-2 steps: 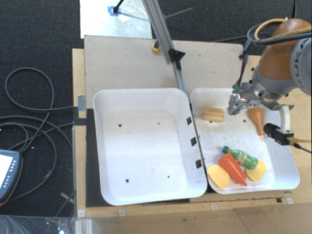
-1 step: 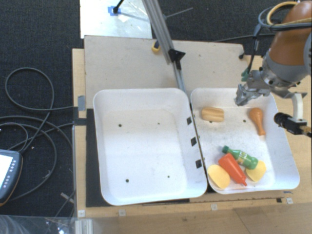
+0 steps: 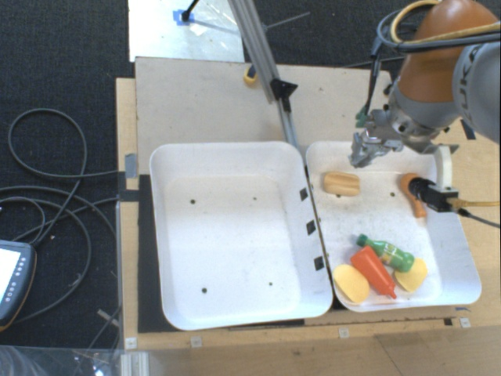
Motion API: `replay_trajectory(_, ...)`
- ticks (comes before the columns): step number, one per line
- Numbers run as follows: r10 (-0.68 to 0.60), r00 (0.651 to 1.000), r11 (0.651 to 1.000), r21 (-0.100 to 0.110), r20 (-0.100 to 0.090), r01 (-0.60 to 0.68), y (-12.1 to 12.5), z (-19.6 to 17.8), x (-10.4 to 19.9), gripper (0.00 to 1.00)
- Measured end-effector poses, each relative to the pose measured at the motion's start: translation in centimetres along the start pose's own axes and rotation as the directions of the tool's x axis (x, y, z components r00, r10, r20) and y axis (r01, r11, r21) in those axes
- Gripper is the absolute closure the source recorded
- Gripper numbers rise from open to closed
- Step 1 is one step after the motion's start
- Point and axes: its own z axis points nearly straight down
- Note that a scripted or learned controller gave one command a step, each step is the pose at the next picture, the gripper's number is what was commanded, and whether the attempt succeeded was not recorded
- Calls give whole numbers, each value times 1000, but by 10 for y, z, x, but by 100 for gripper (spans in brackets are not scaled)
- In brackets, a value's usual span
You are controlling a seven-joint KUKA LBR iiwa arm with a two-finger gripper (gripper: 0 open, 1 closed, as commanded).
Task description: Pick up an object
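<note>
Your gripper (image 3: pixel 365 157) hovers over the right bin's (image 3: pixel 458 241) far edge, just beyond the bread roll (image 3: pixel 341 183); you can't tell its state. Nearer you, the green bottle (image 3: pixel 387 252), carrot (image 3: pixel 374 271) and two yellow pieces cluster.

Pincer (image 3: pixel 362 157) hovers just above bread roll (image 3: pixel 341 183) in right bin (image 3: pixel 462 249).
</note>
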Motion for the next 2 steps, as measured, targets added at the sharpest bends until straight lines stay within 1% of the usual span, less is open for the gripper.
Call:
replay_trajectory(1, 0, 1000, 1000, 1, -1, 0, 10, 12, 49, 100)
replay_trajectory(2, -1, 1000, 1000, 1, -1, 1, 16, 22, 105, 100)
